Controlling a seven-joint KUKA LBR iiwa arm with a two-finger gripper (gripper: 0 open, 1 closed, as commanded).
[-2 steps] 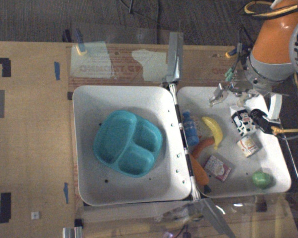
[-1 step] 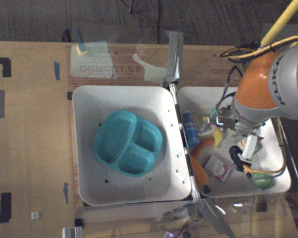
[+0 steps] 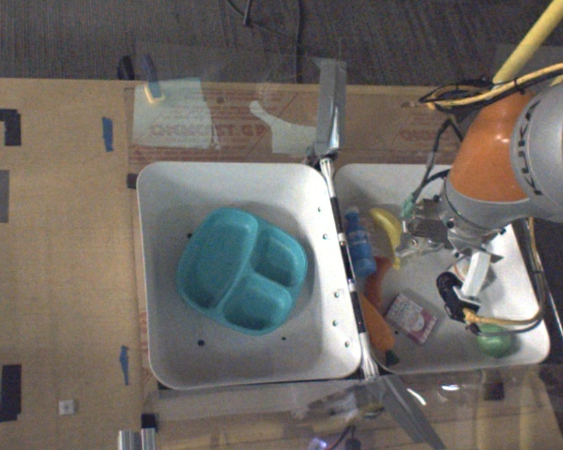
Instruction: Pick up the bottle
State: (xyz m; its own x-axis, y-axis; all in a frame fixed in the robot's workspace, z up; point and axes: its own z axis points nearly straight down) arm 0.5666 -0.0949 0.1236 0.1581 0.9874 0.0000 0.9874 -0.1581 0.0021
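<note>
Camera view, bottle (image 3: 359, 243) (blue) against right bin's (image 3: 535, 345) left wall, left of gripper (image 3: 415, 242)

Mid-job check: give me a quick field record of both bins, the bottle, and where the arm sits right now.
left bin: holds a teal plastic divided tray
right bin: blue plastic bottle, yellow banana, orange carrot-shaped toy, small pink-and-white packet, green round item
bottle position: lying along the right bin's left wall, beside the banana
arm: grey with orange band, above the right bin
gripper: near the banana, apart from the bottle
bottle picked: not yet
</note>
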